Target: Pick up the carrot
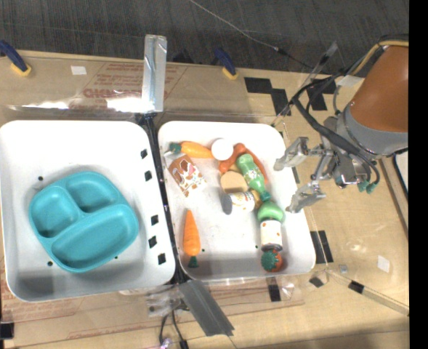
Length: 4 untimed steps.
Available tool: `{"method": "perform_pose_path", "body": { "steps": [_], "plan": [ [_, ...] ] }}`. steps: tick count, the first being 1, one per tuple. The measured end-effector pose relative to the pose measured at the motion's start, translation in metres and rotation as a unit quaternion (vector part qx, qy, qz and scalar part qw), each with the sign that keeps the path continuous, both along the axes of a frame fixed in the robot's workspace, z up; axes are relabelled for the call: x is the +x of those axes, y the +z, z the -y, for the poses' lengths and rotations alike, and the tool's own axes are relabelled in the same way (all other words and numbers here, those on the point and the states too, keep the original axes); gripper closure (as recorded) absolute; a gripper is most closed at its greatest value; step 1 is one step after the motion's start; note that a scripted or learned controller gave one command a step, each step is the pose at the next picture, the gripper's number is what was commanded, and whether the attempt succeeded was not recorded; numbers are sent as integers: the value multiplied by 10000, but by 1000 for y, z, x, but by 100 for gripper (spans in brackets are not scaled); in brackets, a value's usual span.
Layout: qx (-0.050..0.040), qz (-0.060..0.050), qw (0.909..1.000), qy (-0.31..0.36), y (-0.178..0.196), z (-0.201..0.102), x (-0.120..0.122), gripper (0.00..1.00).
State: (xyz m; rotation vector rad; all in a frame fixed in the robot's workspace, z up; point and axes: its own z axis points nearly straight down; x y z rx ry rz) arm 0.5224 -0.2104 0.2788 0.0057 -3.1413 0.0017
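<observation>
1. Bins sit side by side across the middle of the frame: the left bin (10,195) and the right bin (221,271).
2. Lying in the left bin, a teal divided plate (83,220) takes up its centre and lower part.
3. Near the right bin's lower left corner, a carrot (190,235) lies roughly upright in the frame, green end toward the bottom, close to the bin's left wall.
4. Above it, at the bin's upper left, lies a small printed carton (186,174), and a second carrot (193,150) lies near the bin's top edge.
5. Further right, a white ball (221,149), a green bottle (251,171) and a brown bottle (271,233) crowd the bin's right half.
6. Right of the bin, over the bench, the gripper (299,175) hangs with its two fingers spread wide and nothing between them, well apart from both carrots.
7. At the frame's upper right, the arm (379,100) shows its orange band.
</observation>
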Motion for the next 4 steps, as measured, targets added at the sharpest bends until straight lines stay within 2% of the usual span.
{"method": "perform_pose_path", "body": {
  "steps": [1, 2, 3, 4],
  "plan": [
    [26, -54, 9994, -327, -167, -31, -35, 0],
    [8, 5, 9972, 751, -177, -118, -45, 0],
    [5, 15, 9519, 3065, -186, -99, 19, 0],
    [-13, 43, 9852, 1713, -46, -73, 79, 0]
  ]
}}
